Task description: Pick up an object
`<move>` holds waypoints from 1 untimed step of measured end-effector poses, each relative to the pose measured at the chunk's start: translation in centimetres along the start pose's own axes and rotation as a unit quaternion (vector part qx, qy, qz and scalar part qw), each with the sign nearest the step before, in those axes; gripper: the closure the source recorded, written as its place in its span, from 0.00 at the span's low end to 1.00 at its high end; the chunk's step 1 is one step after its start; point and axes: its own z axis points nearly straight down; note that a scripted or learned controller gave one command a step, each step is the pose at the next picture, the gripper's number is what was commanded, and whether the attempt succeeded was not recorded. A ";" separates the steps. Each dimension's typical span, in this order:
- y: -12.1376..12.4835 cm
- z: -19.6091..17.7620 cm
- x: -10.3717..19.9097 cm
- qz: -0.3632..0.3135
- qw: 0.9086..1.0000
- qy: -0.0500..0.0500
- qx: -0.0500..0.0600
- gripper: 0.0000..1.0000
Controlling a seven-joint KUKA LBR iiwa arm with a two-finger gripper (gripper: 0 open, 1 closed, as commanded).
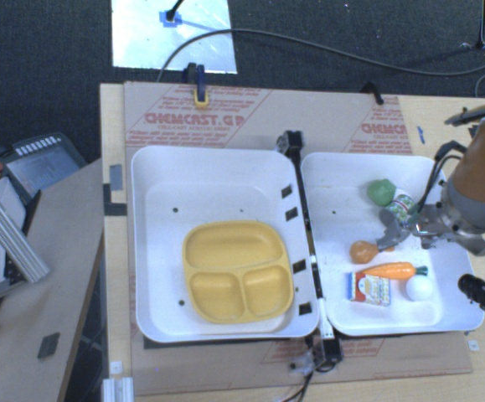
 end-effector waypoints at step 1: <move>-0.3 6.3 0.1 0.000 1.000 0.000 0.001 0.00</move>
